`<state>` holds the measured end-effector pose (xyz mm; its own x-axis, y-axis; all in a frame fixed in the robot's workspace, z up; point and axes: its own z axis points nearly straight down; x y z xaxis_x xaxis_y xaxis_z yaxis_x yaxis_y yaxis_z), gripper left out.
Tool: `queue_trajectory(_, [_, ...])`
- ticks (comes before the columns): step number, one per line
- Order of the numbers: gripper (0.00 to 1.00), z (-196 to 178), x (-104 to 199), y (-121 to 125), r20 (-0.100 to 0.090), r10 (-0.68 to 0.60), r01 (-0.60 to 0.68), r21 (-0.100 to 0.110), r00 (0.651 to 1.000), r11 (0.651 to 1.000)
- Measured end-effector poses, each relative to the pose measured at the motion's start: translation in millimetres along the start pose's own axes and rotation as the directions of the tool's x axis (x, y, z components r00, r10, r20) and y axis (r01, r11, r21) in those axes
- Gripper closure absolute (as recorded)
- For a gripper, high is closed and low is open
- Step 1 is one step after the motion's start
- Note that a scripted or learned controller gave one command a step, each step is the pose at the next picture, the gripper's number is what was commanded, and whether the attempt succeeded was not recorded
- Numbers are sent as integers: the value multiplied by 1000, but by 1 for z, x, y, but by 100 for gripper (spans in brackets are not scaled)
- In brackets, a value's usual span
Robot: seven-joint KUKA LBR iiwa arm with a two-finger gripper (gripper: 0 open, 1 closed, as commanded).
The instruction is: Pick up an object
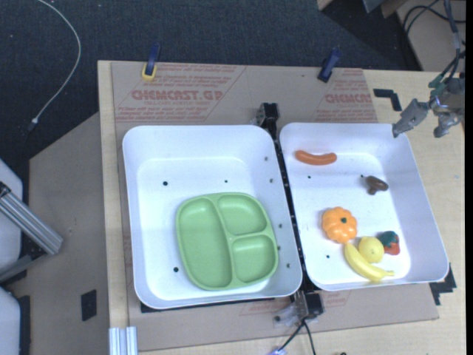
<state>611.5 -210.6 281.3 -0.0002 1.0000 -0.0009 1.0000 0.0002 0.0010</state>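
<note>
The gripper (423,121) hangs with fingers spread wide, holding nothing. At its seven o'clock lies a round orange pumpkin (339,224), ribbed, with a green stem.

Probably lab: clamped cardboard bench (244,87)

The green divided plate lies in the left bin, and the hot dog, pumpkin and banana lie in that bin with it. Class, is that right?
Not quite. The green divided plate does lie in the left bin, but the camera view shows the hot dog, pumpkin and banana in the right bin.
</note>
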Motion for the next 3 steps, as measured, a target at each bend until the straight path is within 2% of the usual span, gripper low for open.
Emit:
queue_trajectory(1, [0,43,-2,1,-2,1,-1,7,1000,1000])
queue_trajectory(3, [0,148,3,3,-2,-1,1,6,1000,1000])
